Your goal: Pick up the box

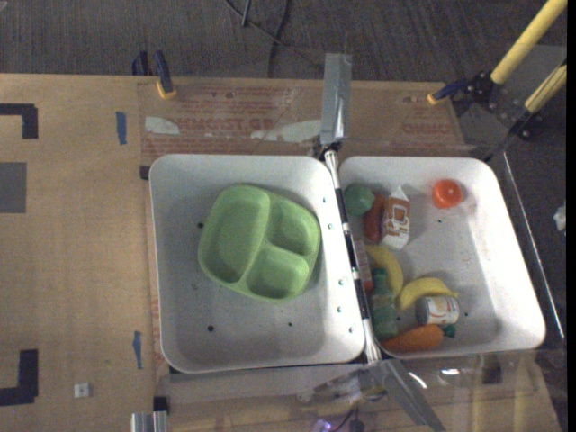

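Observation:
The box [396, 219] is a small white and orange carton with a peaked top, lying in the right bin [504, 268] near its upper left. A reddish sausage-shaped toy [374, 220] rests against its left side and a green round toy [358, 198] lies just beyond that.
The left bin [180, 322] holds a green divided plate [261, 240]. In the right bin lie an orange round toy [447, 193], two bananas [423, 289], a small can [437, 310], a carrot [414, 338] and a green bottle [383, 306]. Yellow clamp handles [531, 34] stick up at the upper right.

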`<state>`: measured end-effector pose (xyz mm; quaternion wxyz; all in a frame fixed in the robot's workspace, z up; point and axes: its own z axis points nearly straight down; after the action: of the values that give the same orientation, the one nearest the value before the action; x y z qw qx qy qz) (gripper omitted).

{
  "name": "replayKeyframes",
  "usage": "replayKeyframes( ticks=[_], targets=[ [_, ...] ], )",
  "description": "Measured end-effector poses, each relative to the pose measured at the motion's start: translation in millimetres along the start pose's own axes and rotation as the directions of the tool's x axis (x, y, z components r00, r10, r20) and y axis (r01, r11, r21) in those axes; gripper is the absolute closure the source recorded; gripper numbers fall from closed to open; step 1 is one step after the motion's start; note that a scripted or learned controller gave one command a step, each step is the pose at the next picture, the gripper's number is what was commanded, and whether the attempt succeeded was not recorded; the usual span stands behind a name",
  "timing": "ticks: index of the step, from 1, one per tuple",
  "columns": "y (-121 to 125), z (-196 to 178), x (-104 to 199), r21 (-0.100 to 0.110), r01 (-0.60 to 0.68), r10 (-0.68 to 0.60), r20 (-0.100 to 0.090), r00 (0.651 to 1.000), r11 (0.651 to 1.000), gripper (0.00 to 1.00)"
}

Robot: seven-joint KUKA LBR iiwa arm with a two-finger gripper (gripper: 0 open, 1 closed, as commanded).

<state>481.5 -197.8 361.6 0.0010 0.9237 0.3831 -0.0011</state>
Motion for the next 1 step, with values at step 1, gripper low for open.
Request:
replayKeyframes(
  ticks=[1],
  targets=[
    [66.6,-73.6,45.3,0.000,-0.179,0.179,-0.001,0.984,0.984,1.00]
  ],
)
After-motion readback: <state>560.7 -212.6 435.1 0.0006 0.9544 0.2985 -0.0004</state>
